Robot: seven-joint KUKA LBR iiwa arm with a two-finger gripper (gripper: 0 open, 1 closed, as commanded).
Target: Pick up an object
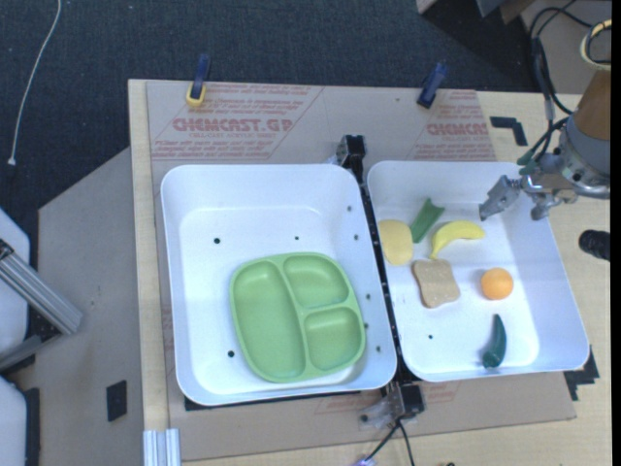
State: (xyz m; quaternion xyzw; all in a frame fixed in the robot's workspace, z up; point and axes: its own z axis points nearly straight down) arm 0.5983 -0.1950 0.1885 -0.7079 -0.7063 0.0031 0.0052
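We found the gripper (pixel 506 200) hovering over the right bin (pixel 553 343), clamped on nothing; whether its fingers stood apart we could not tell. The banana (pixel 456 235) (likeliest target, we judged, being nearest) lay just beside it, long axis running lower-left to upper-right.

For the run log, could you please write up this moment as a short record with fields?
left bin: holds a green divided plate
right bin: holds six small items
items: yellow banana, green pod, pale yellow piece, tan bread slice, orange ball, dark green pepper
gripper: over the right bin's far right part, above and right of the banana, holding nothing visible
task state: no object lifted
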